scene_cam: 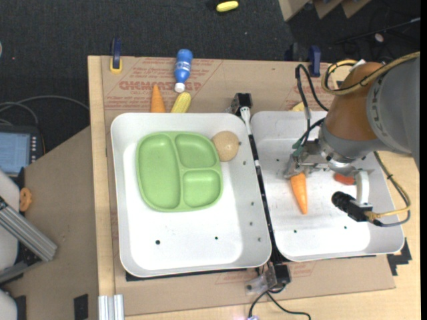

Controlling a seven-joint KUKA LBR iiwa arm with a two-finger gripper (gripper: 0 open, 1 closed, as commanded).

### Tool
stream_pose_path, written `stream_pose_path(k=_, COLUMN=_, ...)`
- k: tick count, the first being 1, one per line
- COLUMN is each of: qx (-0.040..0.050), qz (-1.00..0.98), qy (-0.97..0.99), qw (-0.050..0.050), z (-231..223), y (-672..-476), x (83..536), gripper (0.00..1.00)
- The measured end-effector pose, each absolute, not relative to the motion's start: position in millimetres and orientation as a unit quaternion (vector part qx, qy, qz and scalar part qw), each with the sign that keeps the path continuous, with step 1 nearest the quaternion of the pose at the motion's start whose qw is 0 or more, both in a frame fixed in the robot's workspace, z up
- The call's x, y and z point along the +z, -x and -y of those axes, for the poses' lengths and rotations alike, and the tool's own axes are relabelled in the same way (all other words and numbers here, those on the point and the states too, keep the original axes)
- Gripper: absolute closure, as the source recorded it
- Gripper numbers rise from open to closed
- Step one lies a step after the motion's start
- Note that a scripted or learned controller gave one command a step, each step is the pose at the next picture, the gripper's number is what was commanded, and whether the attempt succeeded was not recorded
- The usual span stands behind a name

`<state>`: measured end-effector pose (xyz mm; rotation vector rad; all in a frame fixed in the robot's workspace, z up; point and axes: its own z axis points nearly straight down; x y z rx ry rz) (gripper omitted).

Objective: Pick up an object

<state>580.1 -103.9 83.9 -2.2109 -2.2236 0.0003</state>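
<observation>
Cardboard-topped bench [200,79] bearing two white bins; left bin [133,232] holding green tray [179,171]; arm's gripper [298,167] hovering in right bin [320,242] just beyond carrot [299,192]; jaw state impossible to tell; risk: jaws nudging carrot aside, missing grasp.

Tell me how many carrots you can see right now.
2. One carrot lies in the right bin, just below the gripper. Another carrot lies on the cardboard behind the left bin. The arm could be hiding others.
</observation>
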Motion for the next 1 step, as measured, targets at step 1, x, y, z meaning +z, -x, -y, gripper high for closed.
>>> stream_pose_path(k=1, qx=-0.0043, qz=0.710, qy=0.705, qw=-0.003, z=42.8, y=-573.6, x=191.4, gripper=1.00)
